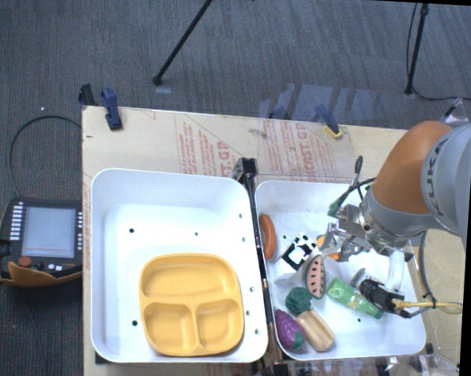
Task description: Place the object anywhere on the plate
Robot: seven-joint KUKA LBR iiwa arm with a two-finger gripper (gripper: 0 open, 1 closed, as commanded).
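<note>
Yellow plate [191, 304] lies in our left bin [109, 214]. Our jaws [340, 248] hover over the watermelon slice [316, 276] in the right bin [414, 336]. Whether they are clenched, we cannot tell.

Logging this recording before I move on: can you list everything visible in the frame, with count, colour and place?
Bins: 2, white, side by side on the bench.
Plate: 1, yellow, three compartments, in the left bin.
Hot dog: 1, red-brown, right bin, by its left wall.
Tag card: 1, black and white, right bin, centre.
Watermelon slice: 1, red with green rind, right bin.
Green bottle: 1, right bin, right of the slice.
Broccoli: 1, dark green, right bin, lower part.
Purple fruit: 1, right bin, bottom.
Bread roll: 1, tan, beside the purple fruit.
Pendant: 1, black and orange, on the floor at left.
Clamps: 2, on the bench's far edge.
Arm: 1, grey and orange, over the right bin.
Gripper: 1, above the slice.
</note>
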